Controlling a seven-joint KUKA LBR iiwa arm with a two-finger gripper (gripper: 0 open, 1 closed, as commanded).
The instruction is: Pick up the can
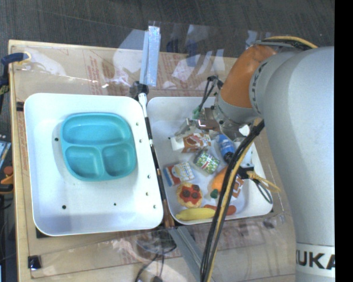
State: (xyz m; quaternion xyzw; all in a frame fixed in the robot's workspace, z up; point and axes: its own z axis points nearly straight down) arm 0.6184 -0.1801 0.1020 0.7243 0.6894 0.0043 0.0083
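Gripper low in right bin, beside can; grasp undeterminable, can not yet lifted.

Turquoise tray in white bin; yellow banana.

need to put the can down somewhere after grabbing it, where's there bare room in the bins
Left bin: a bare white floor strip runs in front of the teal divided tray, and a narrower margin along its left wall. Right bin: crowded, with food packets, a banana and the arm's cables; only its far-left corner near the divider is bare.
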